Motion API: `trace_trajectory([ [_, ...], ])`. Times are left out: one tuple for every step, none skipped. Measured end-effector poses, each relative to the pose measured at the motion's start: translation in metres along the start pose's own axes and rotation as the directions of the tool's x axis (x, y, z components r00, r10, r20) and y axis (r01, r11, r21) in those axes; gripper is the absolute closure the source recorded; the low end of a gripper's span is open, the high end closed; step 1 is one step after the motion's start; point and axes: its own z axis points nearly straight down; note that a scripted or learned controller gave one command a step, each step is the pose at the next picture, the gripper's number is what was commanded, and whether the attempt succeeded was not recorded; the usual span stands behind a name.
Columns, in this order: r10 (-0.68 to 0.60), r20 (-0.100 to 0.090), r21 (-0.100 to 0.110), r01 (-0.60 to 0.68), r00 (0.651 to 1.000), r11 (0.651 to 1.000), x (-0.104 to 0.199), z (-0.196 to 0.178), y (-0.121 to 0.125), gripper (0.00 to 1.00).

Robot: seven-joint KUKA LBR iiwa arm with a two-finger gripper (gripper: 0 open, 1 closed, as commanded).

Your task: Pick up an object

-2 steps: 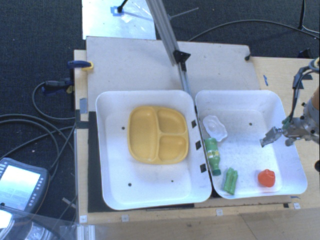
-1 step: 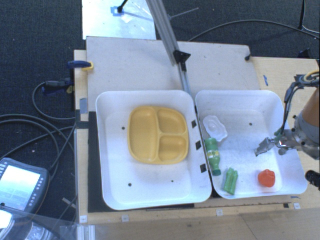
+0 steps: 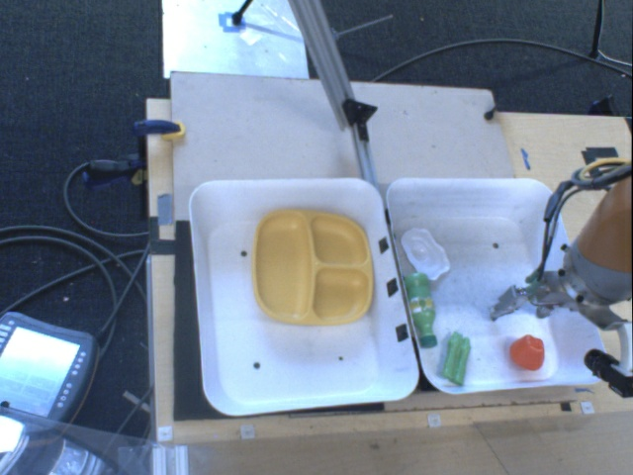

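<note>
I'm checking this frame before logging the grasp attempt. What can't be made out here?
- Gripper: too small and blurred in the camera view to tell how its fingers stand.
- Arm: cut off by the right edge.
- Clear plastic item: transparent against the white right bin, so its shape is unclear.
- Green bottle: label too small to read.
- Small green object: too blurred to identify.
</note>
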Motion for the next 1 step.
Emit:
trace_trajectory([
  [0.001,0.002,-0.007,-0.001,1.0,1.0,-0.0006,-0.0134,0.0018,1.0],
])
